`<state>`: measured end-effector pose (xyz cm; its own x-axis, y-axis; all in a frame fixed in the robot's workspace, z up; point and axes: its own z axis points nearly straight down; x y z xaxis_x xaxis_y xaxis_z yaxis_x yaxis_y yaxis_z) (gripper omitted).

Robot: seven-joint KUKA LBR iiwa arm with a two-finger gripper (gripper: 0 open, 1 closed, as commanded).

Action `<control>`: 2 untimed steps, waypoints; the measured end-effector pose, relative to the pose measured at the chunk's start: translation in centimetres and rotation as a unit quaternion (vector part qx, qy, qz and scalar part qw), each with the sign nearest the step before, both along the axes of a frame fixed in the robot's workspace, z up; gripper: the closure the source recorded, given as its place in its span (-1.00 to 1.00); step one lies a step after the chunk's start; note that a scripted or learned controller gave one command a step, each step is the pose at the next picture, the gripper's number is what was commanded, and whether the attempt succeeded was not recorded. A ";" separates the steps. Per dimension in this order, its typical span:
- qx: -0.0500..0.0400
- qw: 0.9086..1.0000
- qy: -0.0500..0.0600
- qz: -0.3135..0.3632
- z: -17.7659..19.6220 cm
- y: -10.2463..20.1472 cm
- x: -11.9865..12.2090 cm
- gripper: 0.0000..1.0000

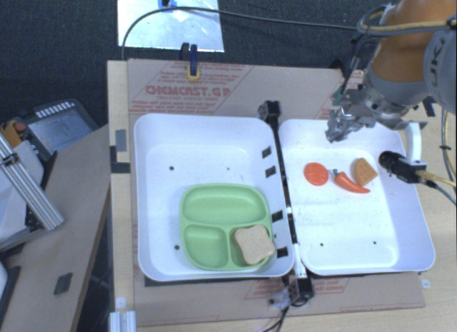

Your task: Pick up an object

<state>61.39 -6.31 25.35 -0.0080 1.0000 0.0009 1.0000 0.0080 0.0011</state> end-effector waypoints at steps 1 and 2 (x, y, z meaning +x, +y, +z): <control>0.001 1.000 0.001 0.001 -1.3 5.7 -1.3 1.00; 0.001 1.000 -0.001 0.001 -0.6 11.1 -1.9 1.00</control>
